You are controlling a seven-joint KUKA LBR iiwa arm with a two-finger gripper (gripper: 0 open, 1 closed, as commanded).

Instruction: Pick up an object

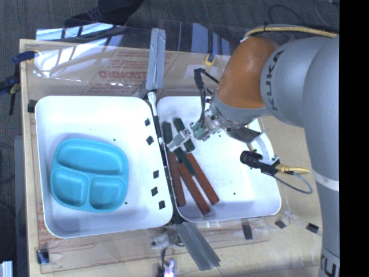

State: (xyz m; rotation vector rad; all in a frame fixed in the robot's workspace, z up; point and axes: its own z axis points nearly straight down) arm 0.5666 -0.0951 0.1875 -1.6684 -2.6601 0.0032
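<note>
Pincer (185, 138) state unclear, above three brown sticks (193, 183) in right bin (262, 198), one blue tray (89, 175) in left bin (69, 224)

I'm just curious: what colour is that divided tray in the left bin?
Light blue; the divided tray shows plainly in the camera view.
</note>
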